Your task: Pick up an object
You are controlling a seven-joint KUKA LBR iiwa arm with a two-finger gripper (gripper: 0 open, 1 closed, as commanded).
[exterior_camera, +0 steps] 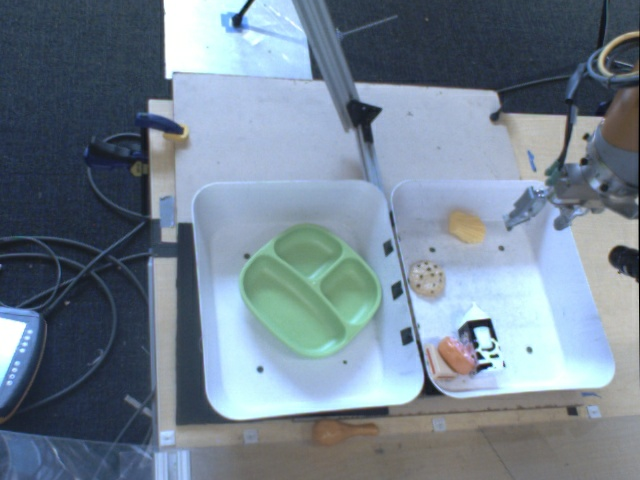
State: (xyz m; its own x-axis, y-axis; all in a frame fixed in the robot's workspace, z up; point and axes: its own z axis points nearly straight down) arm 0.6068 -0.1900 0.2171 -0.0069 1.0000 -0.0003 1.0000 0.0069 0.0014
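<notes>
In the right bin [560, 298] lie a yellow lump [466, 227] near the back, a round speckled cookie [427, 279] by the left wall, and a black-and-white packet [480, 342] beside an orange-pink toy [453, 357] at the front. My gripper [540, 211] hangs over the bin's back right corner, its fingers spread apart with nothing between them. It is well to the right of the yellow lump and apart from every object.
The left bin [215, 368] holds a green sectioned plate [311, 289]. A slanted metal pole [330, 48] crosses above the bins' divide. A brown object [344, 430] lies on the bench in front of the bins. Cables [60, 268] trail on the floor at left.
</notes>
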